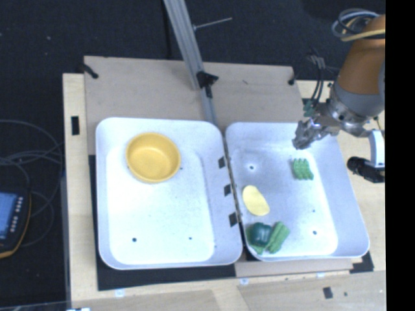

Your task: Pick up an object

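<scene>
Hand [303,139], finger state indeterminate, hovers near right bin's [324,241] far edge above ridged green piece [301,169]; best to centre over it, then descend straight.

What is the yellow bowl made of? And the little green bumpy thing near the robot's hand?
The yellow bowl looks like plastic: one even colour, smooth, with a soft sheen. The green ridged piece beside the end effector looks like moulded plastic or rubber, judging by its ribbed surface and flat colour. It is too small in the picture to be sure.
</scene>
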### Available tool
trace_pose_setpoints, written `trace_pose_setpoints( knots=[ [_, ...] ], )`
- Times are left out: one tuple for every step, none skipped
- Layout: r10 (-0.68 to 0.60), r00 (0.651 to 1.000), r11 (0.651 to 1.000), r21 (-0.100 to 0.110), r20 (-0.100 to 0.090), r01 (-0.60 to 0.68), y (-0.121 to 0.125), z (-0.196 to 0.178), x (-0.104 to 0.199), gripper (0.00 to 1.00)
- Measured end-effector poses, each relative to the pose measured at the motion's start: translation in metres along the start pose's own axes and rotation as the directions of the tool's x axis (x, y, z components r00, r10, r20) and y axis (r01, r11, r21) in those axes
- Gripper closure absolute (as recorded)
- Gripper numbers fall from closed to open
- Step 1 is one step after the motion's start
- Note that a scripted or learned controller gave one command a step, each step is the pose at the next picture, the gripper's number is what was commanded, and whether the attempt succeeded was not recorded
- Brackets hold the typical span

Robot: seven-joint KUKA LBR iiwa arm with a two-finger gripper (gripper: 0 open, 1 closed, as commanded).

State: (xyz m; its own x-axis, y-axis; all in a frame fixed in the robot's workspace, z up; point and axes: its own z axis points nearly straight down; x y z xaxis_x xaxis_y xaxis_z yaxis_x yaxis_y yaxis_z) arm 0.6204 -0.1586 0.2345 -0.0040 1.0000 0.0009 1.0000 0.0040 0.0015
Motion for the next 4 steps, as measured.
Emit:
trace_pose_setpoints(
  knots=[
    [0.001, 1.000, 1.000, 0.001, 0.000, -0.001, 0.007, 0.009, 0.050, 1.00],
    [0.000, 1.000, 1.000, 0.001, 0.000, 0.000, 0.018, 0.014, 0.102, 1.00],
    [-0.001, 1.000, 1.000, 0.000, 0.000, 0.001, 0.028, 0.003, 0.160, 1.00],
    [0.000, 1.000, 1.000, 0.000, 0.000, 0.000, 0.022, -0.008, 0.210, 1.00]
  ],
)
